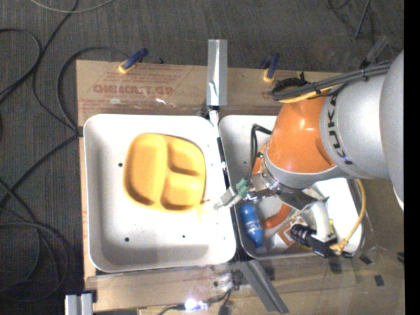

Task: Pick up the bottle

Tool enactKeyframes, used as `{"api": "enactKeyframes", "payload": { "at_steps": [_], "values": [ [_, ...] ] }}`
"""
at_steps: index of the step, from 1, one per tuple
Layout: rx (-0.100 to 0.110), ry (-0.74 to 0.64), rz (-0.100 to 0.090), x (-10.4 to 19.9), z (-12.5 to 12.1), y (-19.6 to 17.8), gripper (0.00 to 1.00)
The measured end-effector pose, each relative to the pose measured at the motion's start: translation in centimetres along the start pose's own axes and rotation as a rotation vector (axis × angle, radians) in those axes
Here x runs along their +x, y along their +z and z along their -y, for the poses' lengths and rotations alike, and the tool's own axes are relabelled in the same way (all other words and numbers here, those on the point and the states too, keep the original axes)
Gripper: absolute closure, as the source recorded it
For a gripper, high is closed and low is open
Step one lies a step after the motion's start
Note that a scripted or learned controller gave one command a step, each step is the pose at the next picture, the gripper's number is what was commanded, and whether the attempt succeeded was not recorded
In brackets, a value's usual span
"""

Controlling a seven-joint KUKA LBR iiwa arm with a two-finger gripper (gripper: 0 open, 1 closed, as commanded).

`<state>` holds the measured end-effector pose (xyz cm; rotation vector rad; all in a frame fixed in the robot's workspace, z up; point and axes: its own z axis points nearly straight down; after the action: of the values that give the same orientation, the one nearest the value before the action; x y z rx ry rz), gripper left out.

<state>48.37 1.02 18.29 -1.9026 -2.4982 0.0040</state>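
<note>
Looking down at the two bins, the arm takes up most of the right bin, so a lot of that bin is just hidden under the orange band and grey wrist. The bottle is the blue thing lying near the right bin's front-left corner, close to its left wall; its far end disappears under the arm, so I can't make out its full shape. The gripper pokes out over the divider between the bins, just above the bottle, and honestly I can't tell how its jaws are set, too small and cluttered. Something orange sits beside the bottle, mostly covered. The left bin holds a yellow divided tray toward its back-right area.
</note>
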Motion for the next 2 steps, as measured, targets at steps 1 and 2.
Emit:
{"api": "enactKeyframes", "payload": {
  "at_steps": [1, 2],
  "values": [
    [0.0, -0.007, 0.0, -5.2, 1.5, 0.0, 0.0],
    [-0.011, -0.156, 0.003, -12.0, 3.0, 9.4, 0.0]
  ]
}}
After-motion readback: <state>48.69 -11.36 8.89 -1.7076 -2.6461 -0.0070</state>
